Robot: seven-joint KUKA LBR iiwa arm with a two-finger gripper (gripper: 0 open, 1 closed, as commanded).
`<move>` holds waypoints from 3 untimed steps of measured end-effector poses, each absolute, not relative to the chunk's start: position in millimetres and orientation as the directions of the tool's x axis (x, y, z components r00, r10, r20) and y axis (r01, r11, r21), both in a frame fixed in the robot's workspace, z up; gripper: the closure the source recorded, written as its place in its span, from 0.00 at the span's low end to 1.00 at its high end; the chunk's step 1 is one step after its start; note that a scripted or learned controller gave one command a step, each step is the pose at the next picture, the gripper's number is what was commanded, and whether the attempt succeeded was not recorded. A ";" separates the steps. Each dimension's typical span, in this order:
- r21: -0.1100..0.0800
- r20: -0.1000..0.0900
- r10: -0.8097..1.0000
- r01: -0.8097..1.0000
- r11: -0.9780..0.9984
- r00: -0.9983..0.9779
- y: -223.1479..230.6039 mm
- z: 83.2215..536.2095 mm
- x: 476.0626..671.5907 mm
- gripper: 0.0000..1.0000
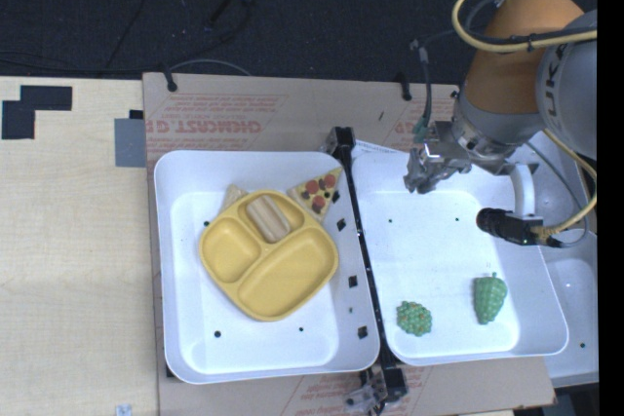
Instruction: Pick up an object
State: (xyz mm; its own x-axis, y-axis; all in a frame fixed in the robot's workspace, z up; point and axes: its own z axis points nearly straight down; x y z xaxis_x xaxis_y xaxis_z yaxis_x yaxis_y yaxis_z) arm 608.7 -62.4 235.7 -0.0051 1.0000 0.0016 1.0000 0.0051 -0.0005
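Camera view looks down on the desk (pixel 78 239), where two white bins sit side by side. From where I stand, the gripper (pixel 426 172) hangs over the far edge of the right bin (pixel 458 209), near its upper left corner, with the grey arm and its orange band (pixel 522 49) rising behind it to the right. I cannot tell whether it is spread or pressed together; nothing shows between its tips.

Two green toy foods lie near the right bin's front edge, well apart from the gripper: a round bumpy green piece (pixel 413 318) and, to its right, a taller green piece (pixel 489 298). Neither touches the other.

In the left bin (pixel 185 326) lies a yellow divided plate (pixel 269 254) with a tan bread-like piece (pixel 267 216) in one upper compartment. A pizza slice (pixel 319 191) lies just beyond the plate's far right rim.
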 end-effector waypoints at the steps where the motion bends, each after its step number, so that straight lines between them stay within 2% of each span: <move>1: -0.003 0.000 1.000 1.000 0.003 -0.003 -16.2 241.6 614.5 1.00; 3: -0.002 0.001 1.000 1.000 0.006 -0.006 102.4 237.1 618.0 1.00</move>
